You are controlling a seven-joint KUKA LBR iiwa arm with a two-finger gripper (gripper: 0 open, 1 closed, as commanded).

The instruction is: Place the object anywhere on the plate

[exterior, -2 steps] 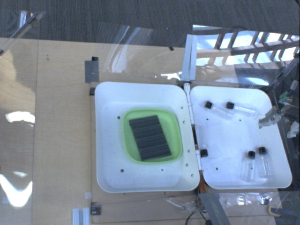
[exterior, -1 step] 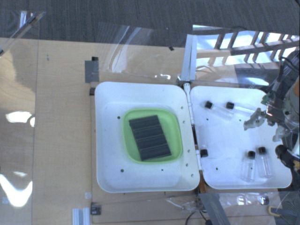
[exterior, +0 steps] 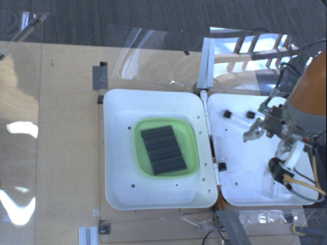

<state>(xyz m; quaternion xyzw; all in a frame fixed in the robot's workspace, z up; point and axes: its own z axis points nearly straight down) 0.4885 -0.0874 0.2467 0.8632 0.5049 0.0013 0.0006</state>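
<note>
1. Wooden bench (exterior: 61, 152) under dark carpet carries two white bins side by side.
2. Left bin (exterior: 117, 188) holds a green plate (exterior: 190, 142), and a dark ribbed block (exterior: 163, 150) lies flat on the plate, slightly turned.
3. Right bin (exterior: 240, 182) has the arm (exterior: 309, 93) above it; its gripper (exterior: 254, 133) hangs over the bin floor, and whether it is clenched or released I cannot tell.

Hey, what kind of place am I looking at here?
Probably a robotics lab test bench: two shallow white bins side by side, a green plate holding a dark ridged block, and a robot arm.
</note>
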